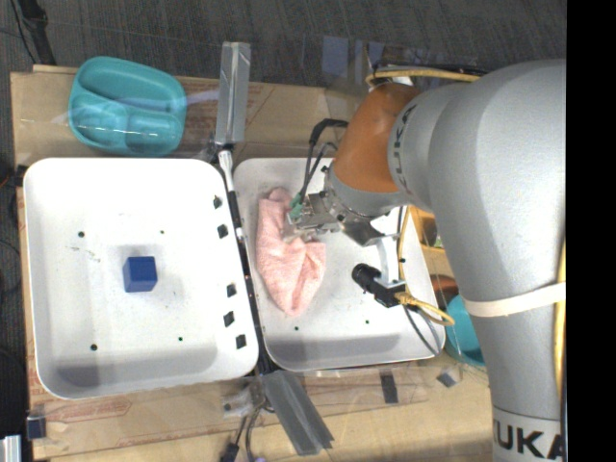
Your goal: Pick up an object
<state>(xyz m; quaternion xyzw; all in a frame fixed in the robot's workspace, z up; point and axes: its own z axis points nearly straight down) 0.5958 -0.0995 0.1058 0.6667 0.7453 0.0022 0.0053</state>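
One pink cloth (289,255) lay crumpled at nine o'clock in the right bin (337,349). The gripper (310,218) sat at its two o'clock edge, probably descending to pinch; finger state unreadable.

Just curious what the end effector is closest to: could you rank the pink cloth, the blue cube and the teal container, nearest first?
From the end effector:
1. Pink cloth, right bin, directly under it.
2. Blue cube, left bin.
3. Teal container, outside the bins, upper left.
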